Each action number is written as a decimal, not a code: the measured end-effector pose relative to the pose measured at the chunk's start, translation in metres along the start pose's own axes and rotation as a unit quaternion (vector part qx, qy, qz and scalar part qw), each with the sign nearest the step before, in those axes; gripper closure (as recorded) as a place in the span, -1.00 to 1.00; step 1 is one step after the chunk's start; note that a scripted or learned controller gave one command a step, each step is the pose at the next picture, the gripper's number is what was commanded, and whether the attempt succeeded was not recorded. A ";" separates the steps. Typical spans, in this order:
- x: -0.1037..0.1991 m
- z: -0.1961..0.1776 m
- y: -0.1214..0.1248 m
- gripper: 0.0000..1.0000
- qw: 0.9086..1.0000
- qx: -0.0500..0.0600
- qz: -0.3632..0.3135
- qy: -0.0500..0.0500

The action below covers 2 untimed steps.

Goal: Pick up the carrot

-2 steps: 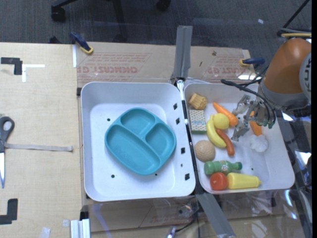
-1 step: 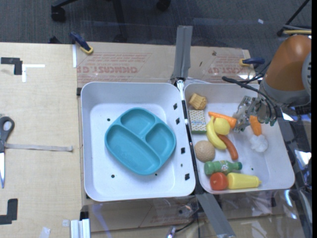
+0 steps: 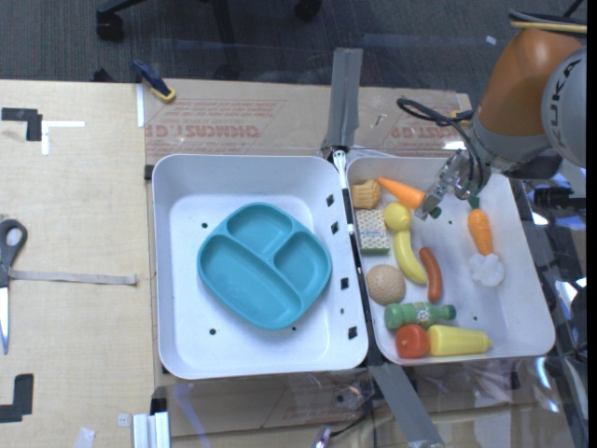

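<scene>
Camera view: carrot (image 3: 479,231) lengthwise, near-vertical.

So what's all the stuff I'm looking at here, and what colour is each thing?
bins: 2, white, side by side
divided plate: 1, blue, left bin
carrots: 2, orange, right bin, upper part
banana: 1, yellow, right bin middle
sausage: 1, red, beside banana
tomato: 1, red, right bin bottom
scissors: 1, grey handles, bench at left
chair base: 1, black, floor at top
arm: 1, grey and orange, from right
gripper: 1, grey, above right bin between the carrots
</scene>
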State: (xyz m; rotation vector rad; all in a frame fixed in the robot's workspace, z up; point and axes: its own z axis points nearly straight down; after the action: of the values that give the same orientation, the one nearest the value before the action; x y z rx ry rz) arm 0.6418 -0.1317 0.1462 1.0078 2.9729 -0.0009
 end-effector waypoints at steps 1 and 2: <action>0.055 0.039 -0.019 1.00 0.994 -0.005 -0.111 -0.014; 0.061 0.050 -0.021 -1.00 0.994 -0.002 -0.112 -0.004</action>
State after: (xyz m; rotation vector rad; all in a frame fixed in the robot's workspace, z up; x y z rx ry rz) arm 0.5805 -0.1109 0.0959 0.6663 3.0590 -0.0008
